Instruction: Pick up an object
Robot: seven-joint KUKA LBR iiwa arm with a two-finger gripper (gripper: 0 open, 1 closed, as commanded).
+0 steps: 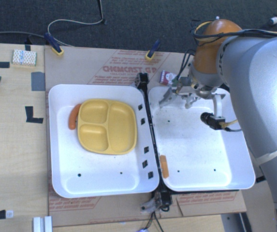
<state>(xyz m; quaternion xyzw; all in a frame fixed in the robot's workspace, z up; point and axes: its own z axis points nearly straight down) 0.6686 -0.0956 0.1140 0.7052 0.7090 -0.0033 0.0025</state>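
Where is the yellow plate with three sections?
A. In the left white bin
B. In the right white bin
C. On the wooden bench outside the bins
A. The yellow plate lies flat inside the left white bin, with an orange thing peeking out at its left edge.

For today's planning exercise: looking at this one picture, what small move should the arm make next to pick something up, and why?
Probably travel toward the small orange piece at the right bin's near-left edge. The gripper sits at that bin's far side over bare floor with nothing between its fingers, and that piece is the nearest object; the yellow plate lies in the left bin.
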